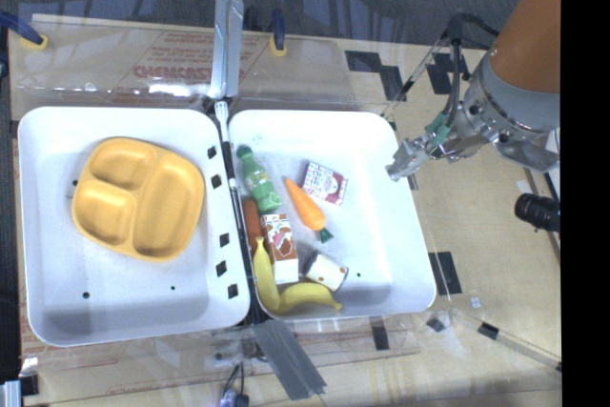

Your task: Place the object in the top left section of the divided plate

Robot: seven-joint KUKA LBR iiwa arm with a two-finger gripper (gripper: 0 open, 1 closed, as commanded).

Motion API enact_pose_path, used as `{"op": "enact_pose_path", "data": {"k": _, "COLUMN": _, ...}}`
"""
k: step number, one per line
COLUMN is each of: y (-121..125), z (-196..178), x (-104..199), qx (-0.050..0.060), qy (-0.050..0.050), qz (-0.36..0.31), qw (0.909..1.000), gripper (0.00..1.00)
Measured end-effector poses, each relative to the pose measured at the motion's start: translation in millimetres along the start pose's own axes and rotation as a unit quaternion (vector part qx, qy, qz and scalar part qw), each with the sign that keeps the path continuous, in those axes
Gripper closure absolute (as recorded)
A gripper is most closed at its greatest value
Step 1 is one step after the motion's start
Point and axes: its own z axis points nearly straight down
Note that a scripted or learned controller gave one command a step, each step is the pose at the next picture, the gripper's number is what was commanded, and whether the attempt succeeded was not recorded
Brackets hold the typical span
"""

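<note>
claw (405,159) over right bin (405,234) rim, grip unclear | carrot (305,205), banana (286,293) lower left | yellow plate (138,197) far left

My arm (534,24) wears a smooth orange band with a soft sheen above grey metal parts at my pincer (405,159). Both bins (57,300) look like smooth white plastic, faintly glossy. The yellow plate (138,197) is matt plastic. The green bottle (257,178), carrot (307,205) and banana (286,295) look like shiny toy plastic; the small cartons (324,182) look like printed card. The bench (477,243) is pale wood, matt
</note>
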Motion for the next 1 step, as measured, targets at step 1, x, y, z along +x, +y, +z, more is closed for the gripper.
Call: {"op": "enact_pose_path", "data": {"k": 1, "y": 4.2, "z": 44.2, "x": 34.2, "qx": -0.002, "qy": -0.001, "qz": -0.177, "qw": 0.9842, "gripper": 1.0}}
